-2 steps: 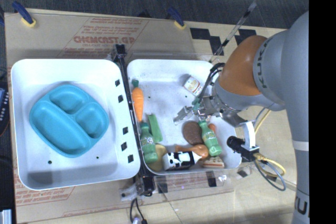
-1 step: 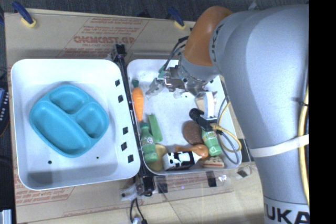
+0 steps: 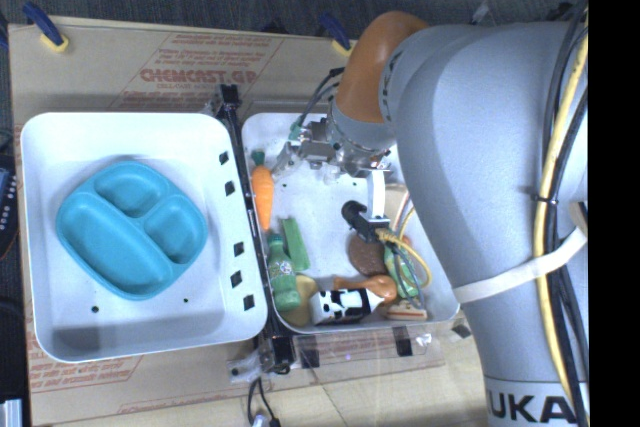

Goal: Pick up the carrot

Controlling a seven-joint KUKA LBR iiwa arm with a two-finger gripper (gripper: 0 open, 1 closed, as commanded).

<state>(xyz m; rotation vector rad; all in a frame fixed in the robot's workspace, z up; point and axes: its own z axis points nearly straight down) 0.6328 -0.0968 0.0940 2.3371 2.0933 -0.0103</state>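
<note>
Lying lengthwise against right bin left wall: carrot, orange, tapered, green top at far end. End effector beside it; finger state indeterminate.

Two shallow white bins side by side on the bench: left bin holding a blue three-compartment plastic tray; right bin with an orange carrot along its left wall, a green bottle nearer the front, a black-and-white toy cow at the front edge. Gripper right of the carrot, toward the back.
</note>
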